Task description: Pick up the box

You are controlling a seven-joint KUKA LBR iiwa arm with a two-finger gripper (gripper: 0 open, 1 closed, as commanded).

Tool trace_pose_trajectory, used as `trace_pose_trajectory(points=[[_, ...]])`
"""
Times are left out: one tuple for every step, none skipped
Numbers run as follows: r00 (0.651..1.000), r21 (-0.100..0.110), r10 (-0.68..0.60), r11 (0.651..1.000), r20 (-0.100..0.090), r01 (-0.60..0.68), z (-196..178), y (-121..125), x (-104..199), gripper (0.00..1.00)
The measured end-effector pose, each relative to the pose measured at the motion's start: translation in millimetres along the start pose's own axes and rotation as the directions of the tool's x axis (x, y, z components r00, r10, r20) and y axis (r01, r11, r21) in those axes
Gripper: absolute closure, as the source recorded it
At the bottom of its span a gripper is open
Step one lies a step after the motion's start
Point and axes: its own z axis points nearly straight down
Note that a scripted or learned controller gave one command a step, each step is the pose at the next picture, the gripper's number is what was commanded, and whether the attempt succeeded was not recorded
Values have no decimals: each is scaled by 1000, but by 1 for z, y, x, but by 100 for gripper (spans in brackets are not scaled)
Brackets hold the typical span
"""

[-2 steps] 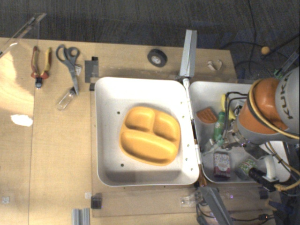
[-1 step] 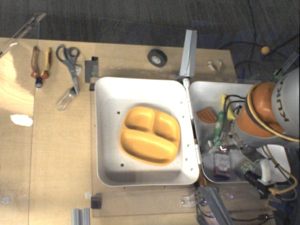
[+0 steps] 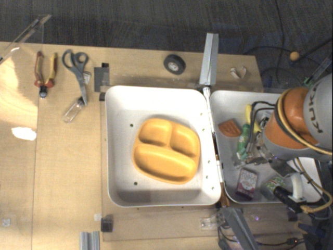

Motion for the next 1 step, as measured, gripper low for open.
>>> trace_pose_trajectory(points=[[1000,0,0,1000,0,0,0,0,0,0]])
